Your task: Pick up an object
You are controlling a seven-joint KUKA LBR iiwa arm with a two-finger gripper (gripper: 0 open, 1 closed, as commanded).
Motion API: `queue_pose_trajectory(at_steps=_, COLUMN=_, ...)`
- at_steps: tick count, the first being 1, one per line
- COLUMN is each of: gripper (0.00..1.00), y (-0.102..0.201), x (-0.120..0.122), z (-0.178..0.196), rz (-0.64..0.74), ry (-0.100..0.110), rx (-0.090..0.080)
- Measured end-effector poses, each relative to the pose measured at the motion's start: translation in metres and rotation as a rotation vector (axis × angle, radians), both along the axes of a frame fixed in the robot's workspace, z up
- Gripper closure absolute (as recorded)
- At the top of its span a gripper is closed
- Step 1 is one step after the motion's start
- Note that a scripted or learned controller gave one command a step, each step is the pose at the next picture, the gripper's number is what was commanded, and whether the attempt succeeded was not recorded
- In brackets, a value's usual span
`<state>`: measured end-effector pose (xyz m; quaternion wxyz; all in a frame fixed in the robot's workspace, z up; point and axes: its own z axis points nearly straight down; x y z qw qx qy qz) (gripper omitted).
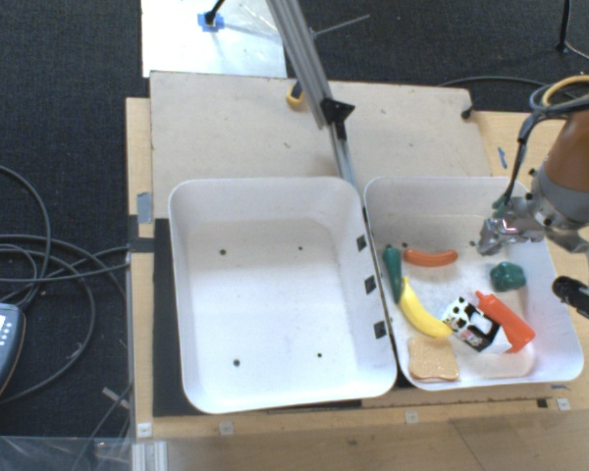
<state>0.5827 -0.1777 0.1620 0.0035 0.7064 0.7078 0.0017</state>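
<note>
Over the right bin: the gripper (499, 230) is hanging low at the far right of the right bin (422, 192), just above the floor, with nothing visibly between its metal tips.
Fingers: I am not managing to tell whether they are spread or pressed together; the tips are too small and glinting.
Why the arm is sitting there: it is reaching in from the right, so the nearest items are lying just below and beside it, probably as candidates for the pick.
Where the pickable things are lying: all are sitting loose in the right bin, mostly crowding its near half, likely scattered so any one can be tried.
Closest candidate: the dark green lump (508, 276) is lying just beside the gripper, toward the near side.
Count, right bin: one sausage (431, 257), one green pepper (394, 269), one banana (421, 315), one toast slice (433, 360), one black-and-white cow-patterned item (467, 321), one orange bottle (507, 322), one dark green lump.
Count, bins: two, the left bin (265, 292) touching the right along the divider.
Judgement: no object is being lifted yet.
</note>
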Motion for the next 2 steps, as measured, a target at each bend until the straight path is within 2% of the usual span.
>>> queue_pose_trajectory(at_steps=1, gripper=1.0, y=0.004, x=-0.007, z=0.056, rz=0.003, ry=0.0, rx=0.0)
queue_pose_trajectory(at_steps=2, gripper=1.0, y=0.014, x=-0.004, z=0.106, rz=0.005, ry=-0.001, rx=0.0)
